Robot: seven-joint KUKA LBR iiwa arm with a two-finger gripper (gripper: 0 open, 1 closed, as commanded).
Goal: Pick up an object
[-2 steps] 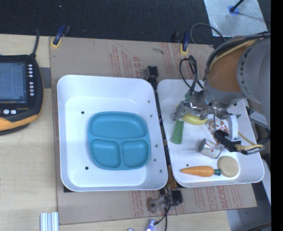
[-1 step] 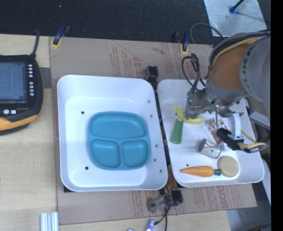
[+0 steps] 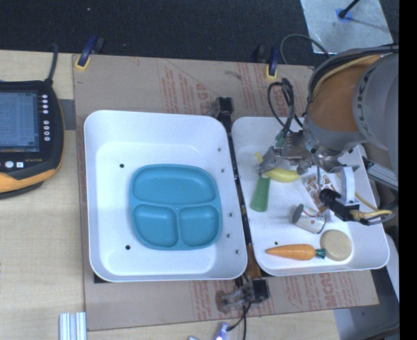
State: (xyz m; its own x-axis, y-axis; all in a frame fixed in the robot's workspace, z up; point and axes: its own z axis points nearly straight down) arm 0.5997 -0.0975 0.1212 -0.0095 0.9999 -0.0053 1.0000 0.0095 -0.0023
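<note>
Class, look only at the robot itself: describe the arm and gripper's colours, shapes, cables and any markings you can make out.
The arm is a thick, rounded grey body with a broad orange band above the wrist. Thin black cables loop out beside it. The gripper is a small cluster of grey metal and black parts. No markings are readable.

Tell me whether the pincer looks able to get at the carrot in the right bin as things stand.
Probably yes. The carrot lies alone near the front edge of the right bin, nothing on top of it; only a round beige disc sits by its leafy end. The pincer is over the same bin, further back, near a green piece.
</note>
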